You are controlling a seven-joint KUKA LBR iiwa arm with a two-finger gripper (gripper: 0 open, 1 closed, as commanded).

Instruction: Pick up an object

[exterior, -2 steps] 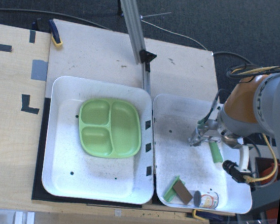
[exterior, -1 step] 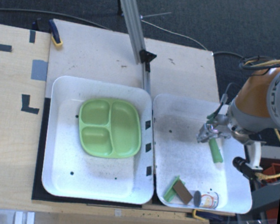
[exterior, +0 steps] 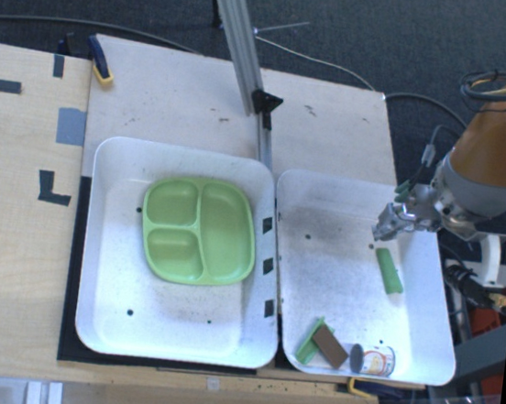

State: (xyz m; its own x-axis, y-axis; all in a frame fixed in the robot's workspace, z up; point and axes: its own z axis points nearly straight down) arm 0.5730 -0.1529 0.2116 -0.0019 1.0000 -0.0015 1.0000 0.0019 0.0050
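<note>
My gripper (exterior: 386,229) hangs over the upper right part of the right bin (exterior: 320,252), just above the top end of a green stick (exterior: 389,270) that lies on the bin floor. Nothing shows between the fingers. At the bin's front edge lie a green block (exterior: 310,341), a brown block (exterior: 330,348) leaning against it, and a small can (exterior: 373,360) on its side.
The left bin (exterior: 105,306) holds a green divided plate (exterior: 199,231). A metal pole (exterior: 242,38) slants across the bench toward the divider between the bins. A blue and yellow clamp (exterior: 101,60) lies at the bench's back left.
</note>
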